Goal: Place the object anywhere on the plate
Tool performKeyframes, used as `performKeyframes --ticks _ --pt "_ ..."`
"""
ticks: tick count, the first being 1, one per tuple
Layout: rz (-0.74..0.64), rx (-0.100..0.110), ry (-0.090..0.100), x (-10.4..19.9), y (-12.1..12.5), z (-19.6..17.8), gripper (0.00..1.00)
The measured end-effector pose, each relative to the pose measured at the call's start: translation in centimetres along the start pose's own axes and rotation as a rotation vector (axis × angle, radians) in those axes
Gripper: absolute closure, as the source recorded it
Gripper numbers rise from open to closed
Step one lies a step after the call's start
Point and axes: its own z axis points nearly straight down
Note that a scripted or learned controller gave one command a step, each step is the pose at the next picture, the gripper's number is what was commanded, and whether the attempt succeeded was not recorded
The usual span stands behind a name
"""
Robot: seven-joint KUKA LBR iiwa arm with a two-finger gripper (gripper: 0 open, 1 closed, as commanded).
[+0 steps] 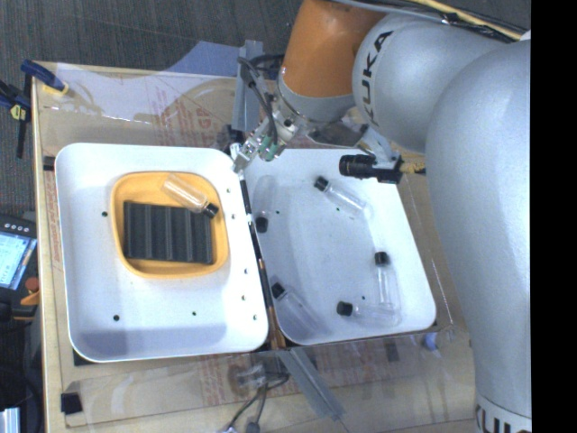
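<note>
Hand [255, 148] above the seam between the bins, grip state impossible to tell, clear vial [188, 193] with black cap lying on yellow plate [126, 197] in left bin [81, 287], perhaps four more vials in right bin [410, 242].

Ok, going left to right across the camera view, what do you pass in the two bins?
Left bin → yellow plate with black grooved insert → clear vial with black cap on the plate → right bin → vial → vial.

yellow plate [123, 207] with dark ribbed centre; clear, black-capped vial [188, 192]; white bins [81, 305]
</note>
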Motion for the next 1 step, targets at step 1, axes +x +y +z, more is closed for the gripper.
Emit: performKeyframes --ticks 1 --pt "0.000 0.000 0.000 0.01 0.01 0.01 0.00"
